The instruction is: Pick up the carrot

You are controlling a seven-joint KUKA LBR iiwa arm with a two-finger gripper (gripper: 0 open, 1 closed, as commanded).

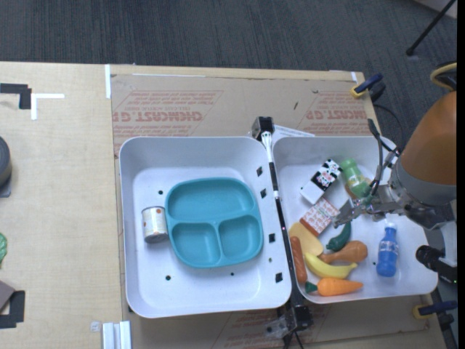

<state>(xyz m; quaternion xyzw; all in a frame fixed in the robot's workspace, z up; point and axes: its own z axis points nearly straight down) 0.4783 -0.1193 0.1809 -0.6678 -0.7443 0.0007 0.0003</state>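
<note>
Dark carpet (218, 20) surrounds the wooden counter (58, 195). Two white bins (138, 282) rest on cardboard (218, 107). I cannot tell the claw's (356, 208) opening above the carrot (338, 287).

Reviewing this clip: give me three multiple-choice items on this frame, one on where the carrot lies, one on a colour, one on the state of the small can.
1. Where does the carrot lie?
A. On the divided plate
B. In the right bin, by its near edge
C. On the bench outside the bins

2. What colour is the divided plate in the left bin?
A. Teal
B. Red
C. Yellow

3. How does the small can sit?
A. Standing on the plate
B. Held in the gripper
C. Lying on its side, left of the plate

Answers: 1 B, the carrot lies just below the banana in the right bin. 2 A, the plate is teal. 3 C, the can's round end faces sideways on the bin floor.
</note>
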